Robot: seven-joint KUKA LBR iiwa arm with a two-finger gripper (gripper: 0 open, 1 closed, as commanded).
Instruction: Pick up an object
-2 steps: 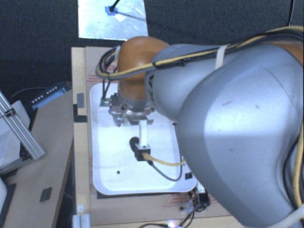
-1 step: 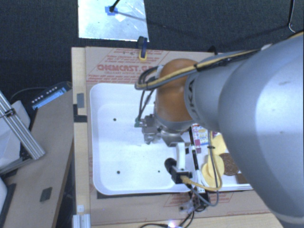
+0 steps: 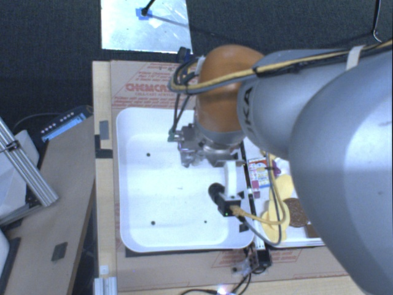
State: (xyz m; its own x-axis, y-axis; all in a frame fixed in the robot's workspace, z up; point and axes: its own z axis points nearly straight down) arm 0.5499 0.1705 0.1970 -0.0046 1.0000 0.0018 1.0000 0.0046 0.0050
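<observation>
My gripper [image 3: 188, 154] hangs over the upper right part of the left white bin [image 3: 138, 183], below the orange band [image 3: 221, 82] of the arm. I see nothing held under it. In the right bin, mostly hidden by the arm, lie a yellow object [image 3: 277, 209], a brown round object [image 3: 297, 212] and a white packet with a printed label [image 3: 260, 173].
The grey arm [image 3: 325, 134] covers most of the right bin. A black cable end [image 3: 218, 195] with a yellow lead hangs by the divider between the bins. Small dark specks dot the left bin's floor. Cardboard [image 3: 147, 88] lies under the bins.
</observation>
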